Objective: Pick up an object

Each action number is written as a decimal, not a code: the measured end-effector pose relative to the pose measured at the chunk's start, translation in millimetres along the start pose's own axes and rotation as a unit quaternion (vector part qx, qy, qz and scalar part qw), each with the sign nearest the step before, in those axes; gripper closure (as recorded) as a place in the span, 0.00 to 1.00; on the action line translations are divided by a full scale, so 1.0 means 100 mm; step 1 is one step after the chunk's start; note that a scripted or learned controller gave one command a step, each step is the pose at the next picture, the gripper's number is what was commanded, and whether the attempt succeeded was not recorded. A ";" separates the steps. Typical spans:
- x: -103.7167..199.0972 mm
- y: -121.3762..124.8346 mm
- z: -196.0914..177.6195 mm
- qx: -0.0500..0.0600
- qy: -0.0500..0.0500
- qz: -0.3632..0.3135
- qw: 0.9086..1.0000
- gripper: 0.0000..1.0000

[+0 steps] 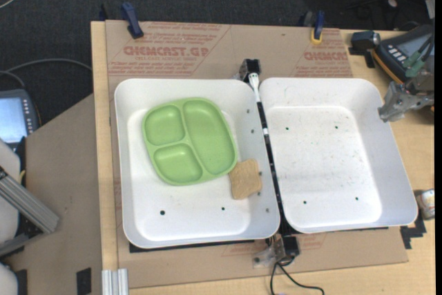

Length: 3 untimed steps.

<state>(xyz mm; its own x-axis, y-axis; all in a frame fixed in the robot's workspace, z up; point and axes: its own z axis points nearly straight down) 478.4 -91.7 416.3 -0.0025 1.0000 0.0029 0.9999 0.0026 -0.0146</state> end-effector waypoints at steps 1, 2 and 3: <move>-0.31 0.47 -1.27 -0.016 -0.004 0.002 1.000 1.00; -0.10 -0.03 -0.82 -0.005 -0.001 0.001 1.000 1.00; 0.14 0.00 0.16 -0.002 -0.001 0.000 1.000 1.00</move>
<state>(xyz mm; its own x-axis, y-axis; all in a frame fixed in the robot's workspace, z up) 478.7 -77.2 400.5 -0.0020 1.0000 0.0019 0.9999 0.0021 -0.0110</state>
